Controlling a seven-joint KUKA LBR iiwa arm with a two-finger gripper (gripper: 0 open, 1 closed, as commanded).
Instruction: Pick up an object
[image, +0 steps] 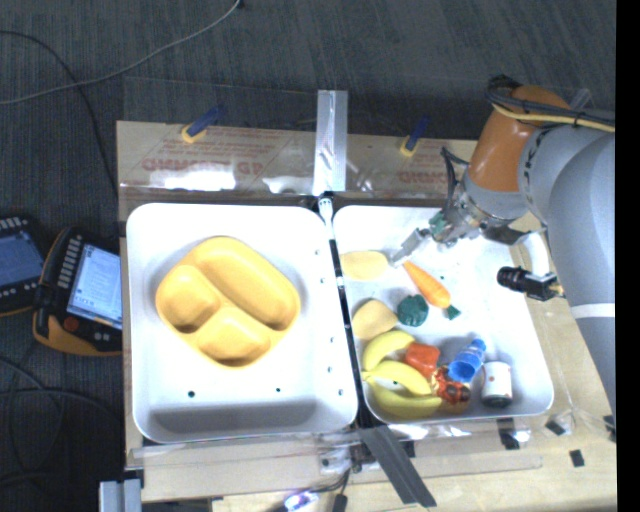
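While the arm leans in from the right edge of the desk, the end effector (415, 242) hangs over the right bin (520, 300) near its far edge, a thin pale tip slanting down toward the yellow oval piece (364, 264) that sits against the divider; whether that tip is one finger or two pressed together I cannot tell, and nothing is visibly gripped. Candidates are plenty: an orange carrot (428, 284) just beside the tip, a dark green round toy (412, 311) below it, then a crowded heap at the near edge of the bin, bananas (398, 375), a red piece (424, 358), a blue bottle (464, 364) and a white cylinder (497, 381). Here's the risk, as I read it: the tip sits between the oval and the carrot, so a straight drop could land on bare bin floor, or nudge the carrot sideways. The oval looks smooth and low, likely to squirt out of a pinch. Over in the left bin (150, 400), the big yellow moulded tray (228, 298) lies well apart.
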